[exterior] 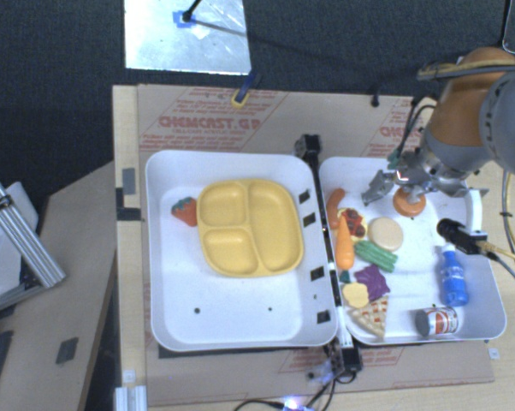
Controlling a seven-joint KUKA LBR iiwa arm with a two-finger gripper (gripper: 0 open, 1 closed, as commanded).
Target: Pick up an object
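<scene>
Camera view: end effector [398, 187] grip state unclear, overlapping orange round toy [409, 202]; arm [480, 110] cut off right.

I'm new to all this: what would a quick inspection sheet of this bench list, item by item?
Surface: two white bins side by side, the left bin and the right bin, on a cardboard sheet.
Job's things: right bin holds toy food, a carrot, pizza slice, blue bottle and can.
Clutter: yellow divided plate and a strawberry in the left bin.
Grippers: pincer low over the right bin's far end.
Cables: black wire at the right bin's edge.
Surroundings: shiny plate on dark floor.
</scene>
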